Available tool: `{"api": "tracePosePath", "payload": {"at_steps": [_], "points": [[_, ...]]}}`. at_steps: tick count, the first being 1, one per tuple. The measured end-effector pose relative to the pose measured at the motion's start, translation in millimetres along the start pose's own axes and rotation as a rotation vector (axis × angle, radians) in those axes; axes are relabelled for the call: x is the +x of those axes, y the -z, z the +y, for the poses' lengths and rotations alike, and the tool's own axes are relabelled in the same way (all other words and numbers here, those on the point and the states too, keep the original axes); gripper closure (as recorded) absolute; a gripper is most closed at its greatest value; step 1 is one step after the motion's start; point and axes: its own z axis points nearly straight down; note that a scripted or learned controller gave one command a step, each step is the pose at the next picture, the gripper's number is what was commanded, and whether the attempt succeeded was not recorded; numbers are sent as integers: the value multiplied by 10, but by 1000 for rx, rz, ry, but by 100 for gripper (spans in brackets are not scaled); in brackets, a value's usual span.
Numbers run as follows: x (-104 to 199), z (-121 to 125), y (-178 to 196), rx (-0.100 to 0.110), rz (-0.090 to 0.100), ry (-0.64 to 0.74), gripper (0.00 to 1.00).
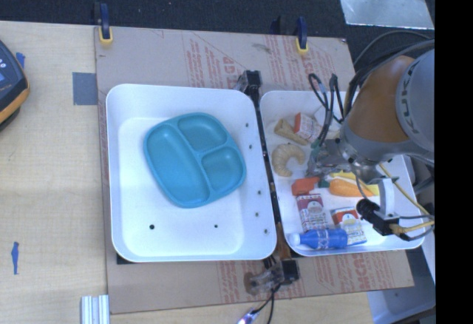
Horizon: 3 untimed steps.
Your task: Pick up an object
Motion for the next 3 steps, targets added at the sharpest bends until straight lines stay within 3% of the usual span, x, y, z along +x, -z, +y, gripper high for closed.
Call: {"api": "tracePosePath", "payload": {"at_steps": [1, 2, 3], "points": [[-130, -356, 983, -3, 2, -6, 100], [-127, -359, 979, -2, 2, -5, 0], [-27, -103, -45, 1, 2, -1, 0]]}}
